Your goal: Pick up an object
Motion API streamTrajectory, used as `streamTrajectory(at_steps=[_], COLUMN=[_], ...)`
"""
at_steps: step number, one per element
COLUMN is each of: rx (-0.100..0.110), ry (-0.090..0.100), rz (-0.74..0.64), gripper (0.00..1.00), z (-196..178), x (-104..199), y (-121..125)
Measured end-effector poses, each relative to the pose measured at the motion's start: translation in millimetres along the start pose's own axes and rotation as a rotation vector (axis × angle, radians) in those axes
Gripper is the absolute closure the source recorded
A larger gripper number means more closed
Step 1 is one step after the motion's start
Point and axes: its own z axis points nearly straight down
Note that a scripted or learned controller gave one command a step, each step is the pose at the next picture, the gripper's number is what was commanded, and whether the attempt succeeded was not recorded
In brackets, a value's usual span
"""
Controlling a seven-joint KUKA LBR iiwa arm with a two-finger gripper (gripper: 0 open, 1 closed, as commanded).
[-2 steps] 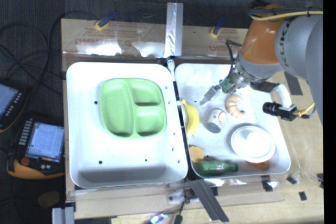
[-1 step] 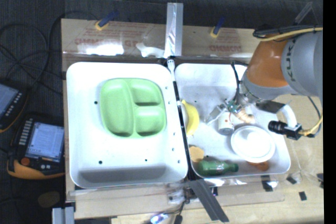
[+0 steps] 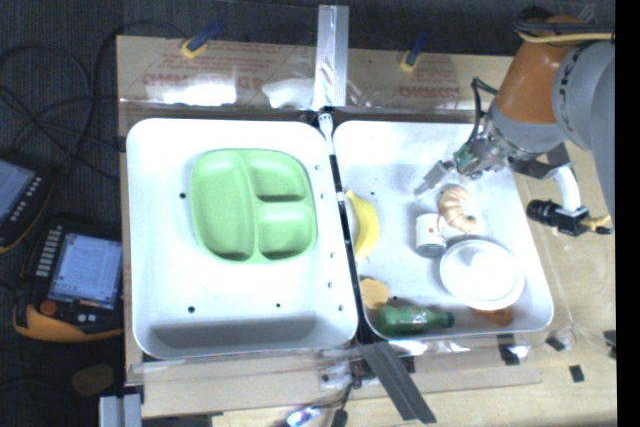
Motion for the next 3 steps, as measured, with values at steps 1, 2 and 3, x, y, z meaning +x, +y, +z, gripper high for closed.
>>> streamTrajectory(at_steps=[1,2,3], rx=[0.000,-0.001,-0.011], ry=[0.000,0.000,0.002], rz=[-0.042,0.003,0.103], gripper=[0.00,0.00,0.00], z=[18.5,-44.5,21.7], x=[-17.1,-19.3,-2.1], y=[-27.3,-38.4,-54.2])
